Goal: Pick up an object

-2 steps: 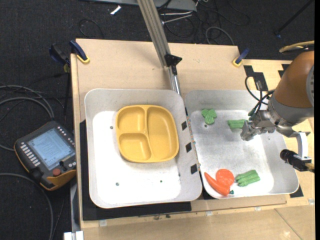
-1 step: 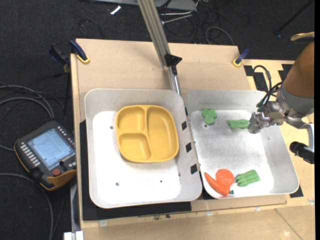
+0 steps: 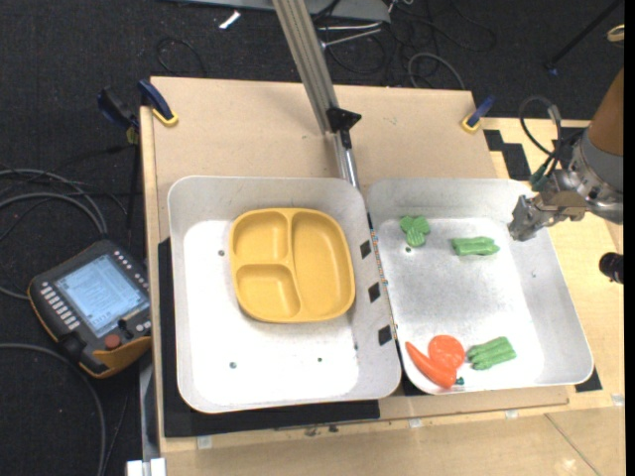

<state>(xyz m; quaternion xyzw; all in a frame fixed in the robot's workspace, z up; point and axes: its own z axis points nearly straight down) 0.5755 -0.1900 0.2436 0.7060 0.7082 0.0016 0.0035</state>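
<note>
The right bin (image 3: 541,296) holds several small toys. A green piece (image 3: 415,230) lies at its back left, and a green bar (image 3: 474,247) rests just right of it. Near the front edge sit an orange-red toy (image 3: 440,358) and another green piece (image 3: 491,352) beside it. My gripper (image 3: 525,222) hangs over the bin's back right corner, right of the green bar and apart from it. Nothing shows between its fingers.
The left bin (image 3: 198,296) carries a yellow divided plate (image 3: 293,264). A metal pole (image 3: 310,53) slants up from the seam between the bins. A teach pendant (image 3: 94,305) lies on the floor at the left. Clamps (image 3: 157,104) grip the bench's back corners.
</note>
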